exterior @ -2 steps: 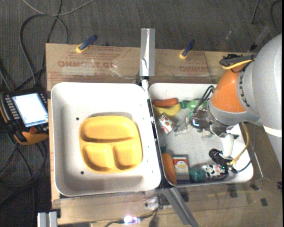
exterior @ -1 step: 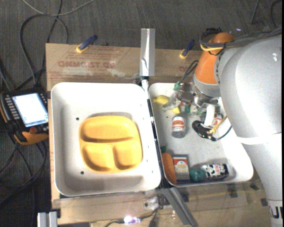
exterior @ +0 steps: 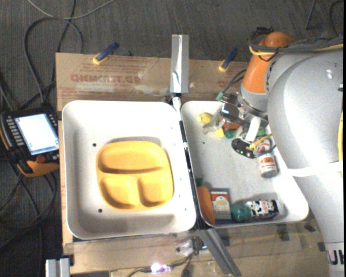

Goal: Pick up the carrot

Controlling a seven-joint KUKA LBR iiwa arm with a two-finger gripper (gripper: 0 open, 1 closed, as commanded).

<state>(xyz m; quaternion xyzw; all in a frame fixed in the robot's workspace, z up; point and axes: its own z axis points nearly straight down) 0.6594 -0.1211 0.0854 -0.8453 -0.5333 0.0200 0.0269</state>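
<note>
At the far end of the right bin (exterior: 219,166), the gripper (exterior: 224,120) hangs low over a cluster of small items. A yellow piece (exterior: 206,118) sits just beside the jaws, on the side toward the wall dividing the two bins. A green piece (exterior: 227,133) sits just beside them toward the near end. How far the jaws stand apart cannot be told, because the wrist hardware screens them. Nothing is seen held between them.

The carrot (exterior: 203,203) lies well apart from the jaws, at the opposite, near end of the same bin. It rests lengthwise against the dividing wall. A small orange box (exterior: 220,205) lies just beside it on the side away from that wall.

Assessment: the pick has not begun, since the jaws are placed over the wrong cluster. The wall and the box flank the carrot closely and leave little entry room. A grasp probably requires the jaws to travel to the near end and straddle the carrot where the gap beside it is widest.
</note>
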